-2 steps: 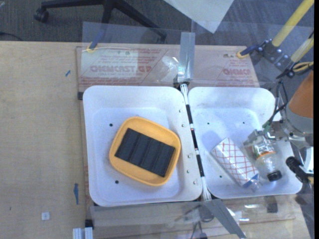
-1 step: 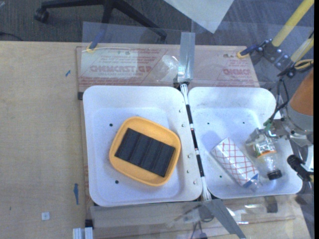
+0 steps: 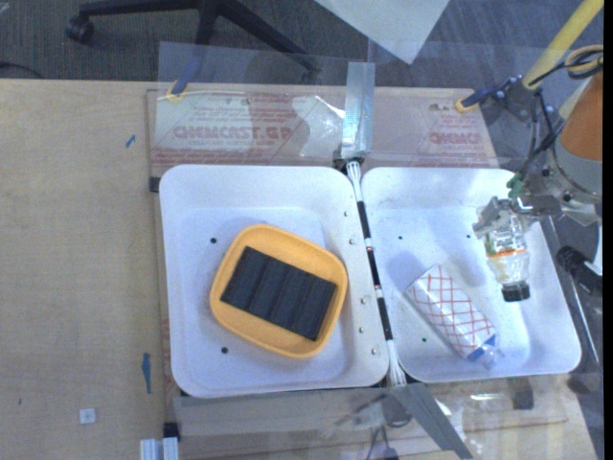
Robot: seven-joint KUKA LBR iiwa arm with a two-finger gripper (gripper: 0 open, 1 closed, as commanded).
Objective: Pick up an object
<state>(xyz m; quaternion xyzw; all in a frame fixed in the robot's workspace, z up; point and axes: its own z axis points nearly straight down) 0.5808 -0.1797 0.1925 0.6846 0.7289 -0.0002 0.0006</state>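
A small clear bottle (image 3: 506,257) with an orange label and a black cap lies at the right side of the right bin (image 3: 421,199), cap toward the front. My gripper (image 3: 498,217) sits right at the bottle's far end, touching or overlapping it. A red-and-white patterned packet (image 3: 452,310) with a blue tip lies in the middle front of the same bin. A yellow tray (image 3: 278,290) holding a ribbed black pad rests in the left bin (image 3: 192,209).
The grey arm with its orange band (image 3: 586,127) comes in from the right over the right bin's rim, with cables around it. A ridge (image 3: 369,266) divides the two bins. Clear plastic sheeting (image 3: 259,132) lies behind the bins.
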